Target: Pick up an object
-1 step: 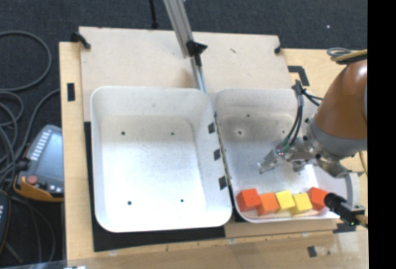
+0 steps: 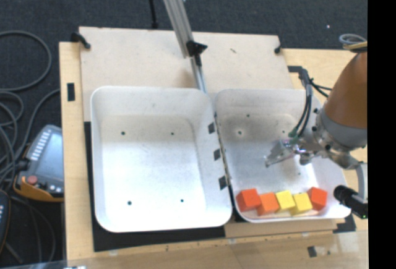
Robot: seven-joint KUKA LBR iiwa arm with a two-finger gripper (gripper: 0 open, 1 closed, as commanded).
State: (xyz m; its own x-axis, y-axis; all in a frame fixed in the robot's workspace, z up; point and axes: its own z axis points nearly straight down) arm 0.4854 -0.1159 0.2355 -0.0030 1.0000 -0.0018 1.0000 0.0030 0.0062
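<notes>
Above the right bin (image 2: 247, 104), tool (image 2: 279, 154) hovers over bare floor, nothing between its fingers (open or shut: cannot tell). Row of blocks (image 2: 283, 200), orange, yellow, red, lies along that bin's near wall, apart from tool. Pick not yet made; descent, grasp, lift remain.

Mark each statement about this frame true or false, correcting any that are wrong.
1. The blocks lie in a row along the right bin's near wall. True.
2. The blocks are all yellow. False: two in the middle are yellow, the rest orange or red-orange.
3. The gripper is over the right bin. True.
4. The gripper holds a block between its fingers. False: it sits apart from the row, with no block seen in it.
5. The blocks are in the left bin. False: the right one.
</notes>
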